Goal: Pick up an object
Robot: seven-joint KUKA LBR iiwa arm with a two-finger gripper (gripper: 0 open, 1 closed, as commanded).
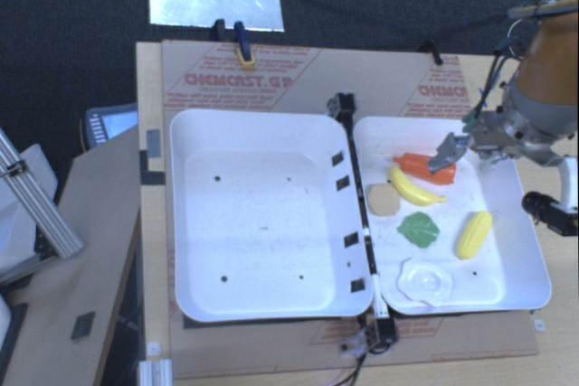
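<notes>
Gripper positioned low over the right bin, finger state not discernible, orange carrot seen just beneath it, touched by a banana, corn cob nearby

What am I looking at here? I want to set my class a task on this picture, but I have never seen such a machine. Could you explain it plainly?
This is one photograph from a fixed camera above a workbench, looking down at a slant. The grey robot arm with an orange band reaches in from the right; a program steers it. At its end is a two-finger claw, hanging over the right-hand shallow white bin. That bin holds toy food: an orange carrot-like piece, a yellow plastic banana, a round beige biscuit-like disc, a green leafy piece, a yellow corn cob and a white fried-egg shape. The left-hand white bin sits beside it. I cannot see anything gripped in the claw.
</notes>
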